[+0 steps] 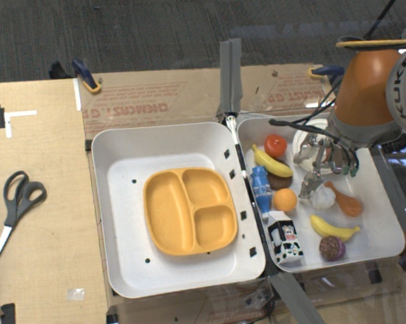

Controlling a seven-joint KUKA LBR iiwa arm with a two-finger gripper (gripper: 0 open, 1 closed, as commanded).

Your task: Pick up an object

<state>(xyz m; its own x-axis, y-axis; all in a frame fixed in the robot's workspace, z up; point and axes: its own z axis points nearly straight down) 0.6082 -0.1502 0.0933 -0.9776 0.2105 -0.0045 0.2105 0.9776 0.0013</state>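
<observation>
White plastic is what most of the bench is taken up by: two shallow bins side by side. The left bin (116,222) has a yellow divided plate (190,210) sat in the middle of it, and the right bin (386,237) is where all the clutter is piled.

Over that right bin's far-right part the arm (366,90) is hung, with the gripper (316,177) pointed down and left into the pile. The fingers look slightly apart, and nothing can be seen clamped between them, so no grasp is claimed.

Closest to the tips, pretty much just below them, a whitish lump (323,197) is found. Just right of that is an orange drumstick-shaped toy (347,202), long axis running left-far to right-near. An orange ball (285,199) lies left of the tips, and a small banana (334,227) nearer still, lying roughly left to right.

Room is tight tbh: the items are packed close, so a straight drop would probably be needed. The right wall is well apart from the fingers.
</observation>
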